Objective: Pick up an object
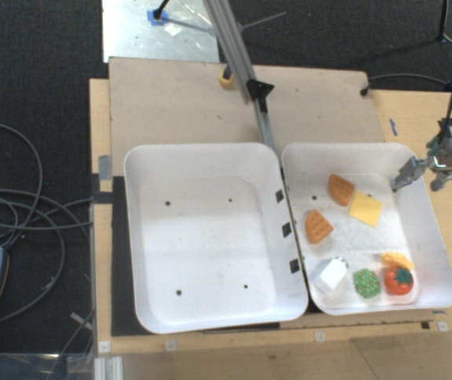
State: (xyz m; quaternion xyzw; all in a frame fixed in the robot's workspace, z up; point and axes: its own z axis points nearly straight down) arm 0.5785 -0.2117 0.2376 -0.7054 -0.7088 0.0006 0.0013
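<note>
Several small food toys lie in the right bin point(427, 212). Among them are a brown pastry point(340, 189), a yellow cheese block point(366, 209), a second brown pastry point(318, 226), a white block point(332, 274), a green bunch point(366, 283), a red tomato point(399, 281) and a yellow-orange piece point(396, 259). My gripper point(422, 177) hovers over the bin's upper right rim, to the right of the cheese block. It is open and nothing sits between its fingers.
The left bin point(142, 212) sits beside the right one, with black clips along their shared wall. A slanted metal pole point(233, 38) runs down from the top toward the bins. Cables and a pendant lie on the floor at left.
</note>
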